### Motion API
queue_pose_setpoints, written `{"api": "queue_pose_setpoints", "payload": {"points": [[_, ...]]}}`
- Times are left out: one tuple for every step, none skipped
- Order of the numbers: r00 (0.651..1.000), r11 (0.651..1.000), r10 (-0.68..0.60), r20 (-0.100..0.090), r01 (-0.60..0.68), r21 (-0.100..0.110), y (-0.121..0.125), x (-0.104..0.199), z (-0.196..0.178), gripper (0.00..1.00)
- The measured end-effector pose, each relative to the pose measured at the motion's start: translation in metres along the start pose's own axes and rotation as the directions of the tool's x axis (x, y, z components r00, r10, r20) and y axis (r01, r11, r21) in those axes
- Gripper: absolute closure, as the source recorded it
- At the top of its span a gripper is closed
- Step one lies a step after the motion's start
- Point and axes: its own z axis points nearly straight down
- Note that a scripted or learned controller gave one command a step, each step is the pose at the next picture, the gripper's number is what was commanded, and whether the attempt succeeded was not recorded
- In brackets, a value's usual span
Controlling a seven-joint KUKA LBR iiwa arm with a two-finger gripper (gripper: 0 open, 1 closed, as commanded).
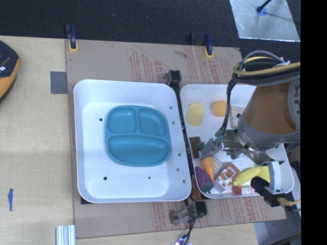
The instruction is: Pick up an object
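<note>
Hanging low over the middle of the right bin (202, 92), the gripper (216, 144) sits among the clutter, close to that bin's left wall. Whether it is released or clenched on anything I cannot tell: its dark tip merges with small dark pieces beneath it, and no object is plainly seen lifted in it.

Just below the tip, toward the bin's near edge, lies an orange carrot-shaped toy (207, 165), with a purple piece (203, 177) beside it at the near left corner. A small printed box (227, 175) and a yellow banana (249, 175) lie further right along the near edge. Toward the far edge, well apart from the tip, rest a pale yellow piece (194, 114) and an orange ball (219, 107). The arm's grey and orange wrist (271, 111) covers the bin's right side.

The left bin (89, 111) carries a blue divided plate (138, 135) at its centre.

As a judgement, the task looks unfinished: the reach into the bin is made, but every visible object appears to rest on the bin floor. Closing on one item, likely the carrot toy or something near it, and lifting it clear remain to be done.
</note>
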Motion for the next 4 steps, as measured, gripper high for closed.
{"api": "queue_pose_setpoints", "payload": {"points": [[1.000,1.000,0.000,0.004,0.000,-0.015,0.007,-0.045,0.082,0.00],[1.000,1.000,-0.002,0.001,0.002,-0.011,0.049,-0.051,0.099,0.00],[1.000,1.000,-0.004,-0.002,0.004,-0.011,0.048,-0.051,0.086,1.00],[1.000,1.000,-0.008,0.000,0.008,-0.016,0.065,0.027,-0.006,1.00]]}}
